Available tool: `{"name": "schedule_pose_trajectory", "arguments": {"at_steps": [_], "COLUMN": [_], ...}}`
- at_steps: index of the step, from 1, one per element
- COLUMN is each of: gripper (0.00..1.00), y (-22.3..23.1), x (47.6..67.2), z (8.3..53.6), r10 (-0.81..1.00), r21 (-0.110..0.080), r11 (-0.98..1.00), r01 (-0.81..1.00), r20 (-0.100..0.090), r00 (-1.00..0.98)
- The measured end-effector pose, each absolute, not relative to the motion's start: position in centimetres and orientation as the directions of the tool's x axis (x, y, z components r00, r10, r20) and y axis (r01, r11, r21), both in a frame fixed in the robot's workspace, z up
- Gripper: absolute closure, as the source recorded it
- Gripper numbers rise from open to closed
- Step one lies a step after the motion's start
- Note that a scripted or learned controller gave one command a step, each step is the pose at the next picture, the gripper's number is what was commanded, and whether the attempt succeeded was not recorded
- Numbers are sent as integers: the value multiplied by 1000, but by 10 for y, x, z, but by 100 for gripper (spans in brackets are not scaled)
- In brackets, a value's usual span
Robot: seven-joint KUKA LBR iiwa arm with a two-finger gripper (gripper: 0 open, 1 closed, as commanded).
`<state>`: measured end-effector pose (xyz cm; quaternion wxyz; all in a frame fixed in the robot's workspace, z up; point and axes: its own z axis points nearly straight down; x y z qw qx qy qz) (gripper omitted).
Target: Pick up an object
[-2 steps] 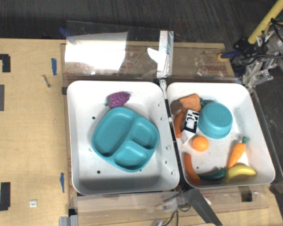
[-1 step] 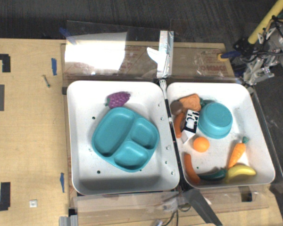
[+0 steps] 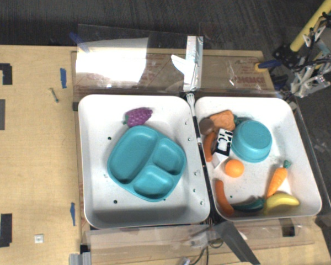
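Nothing is picked yet; this looks like the step before the reach. The right bin [image 3: 306, 148] holds the candidates: a blue bowl [image 3: 252, 141], an orange ball [image 3: 234, 168], a carrot [image 3: 277, 180] and a banana [image 3: 281, 201]. The left bin [image 3: 94, 148] holds a teal tray [image 3: 147, 163] and purple grapes [image 3: 138, 115]. I cannot tell the gripper state. Next, I think the arm must choose 1 object standing free, perhaps the ball.

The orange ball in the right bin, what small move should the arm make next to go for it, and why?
Probably bring the arm in from the right to hover above the orange ball. It lies apart on bare bin floor between the blue bowl and the carrot, so a straight descent looks least likely to bump neighbours.
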<state>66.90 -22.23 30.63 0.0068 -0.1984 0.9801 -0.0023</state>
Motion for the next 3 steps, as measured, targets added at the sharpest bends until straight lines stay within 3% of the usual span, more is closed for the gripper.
{"name": "schedule_pose_trajectory", "arguments": {"at_steps": [1, 2, 3], "gripper": [100, 100, 100], "y": [-222, -221, -225], "x": [669, 610, 639], "z": [319, 152, 126], "r10": [-672, -759, -610], "r21": [-10, 6, -17], "r11": [741, 651, 793], "r01": [-672, -759, -609], "r20": [-10, -2, -13], "r00": [-741, -651, -793]}}
